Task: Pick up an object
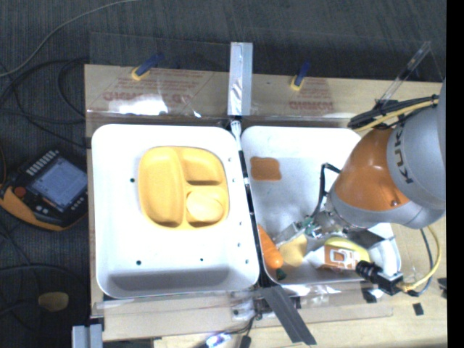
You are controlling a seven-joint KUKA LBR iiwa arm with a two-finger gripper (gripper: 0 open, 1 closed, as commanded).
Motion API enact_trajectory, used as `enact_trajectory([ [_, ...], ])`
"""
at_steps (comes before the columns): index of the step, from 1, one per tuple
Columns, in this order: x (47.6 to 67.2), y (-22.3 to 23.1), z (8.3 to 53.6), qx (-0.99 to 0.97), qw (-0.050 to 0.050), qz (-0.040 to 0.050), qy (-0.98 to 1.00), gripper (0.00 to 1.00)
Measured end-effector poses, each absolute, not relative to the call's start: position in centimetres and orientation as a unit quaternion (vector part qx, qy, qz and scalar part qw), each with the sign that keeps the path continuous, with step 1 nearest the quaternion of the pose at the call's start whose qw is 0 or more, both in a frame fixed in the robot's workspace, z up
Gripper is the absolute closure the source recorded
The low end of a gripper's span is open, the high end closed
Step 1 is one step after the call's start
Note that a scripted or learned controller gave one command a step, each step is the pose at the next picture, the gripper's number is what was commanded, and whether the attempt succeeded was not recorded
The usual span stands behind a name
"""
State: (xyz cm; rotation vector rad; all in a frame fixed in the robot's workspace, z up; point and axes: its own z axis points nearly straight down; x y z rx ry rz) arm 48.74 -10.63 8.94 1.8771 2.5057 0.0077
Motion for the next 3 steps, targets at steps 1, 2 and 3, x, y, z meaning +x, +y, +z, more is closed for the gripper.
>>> enact_trajectory([
  [1, 48.8, -10.5, 9.0, 0.584, 0.008, 0.0012, 0.812, 0.00],
  [2, 60.4, -12.1, 8.9, 0.608, 0.006, 0.0009, 0.794, 0.00],
  [3, 64.6, -10.0, 10.9, 0.541, 0.001, -0.0019, 0.841, 0.00],
])
